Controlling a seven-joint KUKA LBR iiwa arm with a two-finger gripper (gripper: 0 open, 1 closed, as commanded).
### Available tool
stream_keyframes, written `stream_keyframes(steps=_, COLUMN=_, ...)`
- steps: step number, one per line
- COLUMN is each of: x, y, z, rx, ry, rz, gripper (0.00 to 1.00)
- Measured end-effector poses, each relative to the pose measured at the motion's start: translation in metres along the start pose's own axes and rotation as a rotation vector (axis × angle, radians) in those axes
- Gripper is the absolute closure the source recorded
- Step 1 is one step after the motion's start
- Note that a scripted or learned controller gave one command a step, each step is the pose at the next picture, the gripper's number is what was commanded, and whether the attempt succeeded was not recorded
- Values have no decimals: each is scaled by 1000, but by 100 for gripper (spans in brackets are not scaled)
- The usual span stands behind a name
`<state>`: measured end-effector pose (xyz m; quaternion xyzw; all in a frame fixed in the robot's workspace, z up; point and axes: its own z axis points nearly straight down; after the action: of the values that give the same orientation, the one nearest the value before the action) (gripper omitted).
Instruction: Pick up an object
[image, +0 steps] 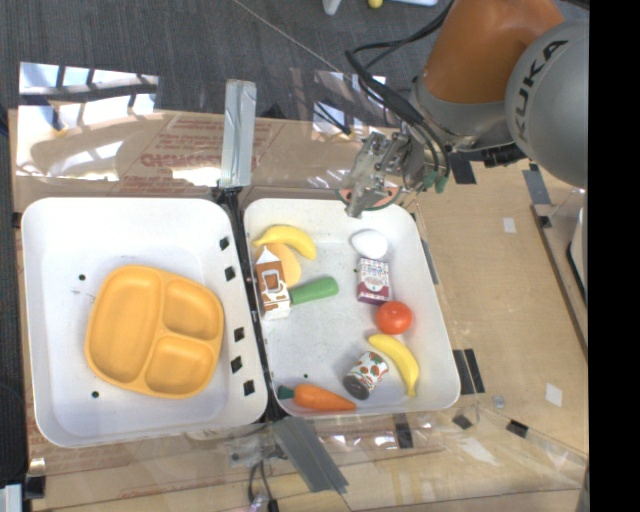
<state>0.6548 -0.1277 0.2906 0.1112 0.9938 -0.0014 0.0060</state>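
The two-finger gripper (362, 196) hangs over the far rim of the right-hand shallow white bin (330, 345), gripping nothing that can be seen. Whether it is released or clenched I cannot tell. The approach step is in hand. Nearest below lies a small white egg-shaped object (369, 243), just beside a maroon printed carton (374, 280). Next, the gripper must descend squarely over one item.
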Motion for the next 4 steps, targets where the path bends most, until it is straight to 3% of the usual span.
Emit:
stream_keyframes(steps=1, x=-1, y=2, z=-11, rx=0, ry=-5, rz=-7, gripper=100)
stream_keyframes(steps=2, x=68, y=20, z=-2, rx=1, ry=13, rz=207, gripper=100)
stream_keyframes(steps=3, x=20, y=25, z=17, rx=2, ry=13, rz=255, gripper=100)
stream_keyframes(steps=4, x=33, y=22, z=-2, rx=2, ry=10, rz=312, gripper=100)
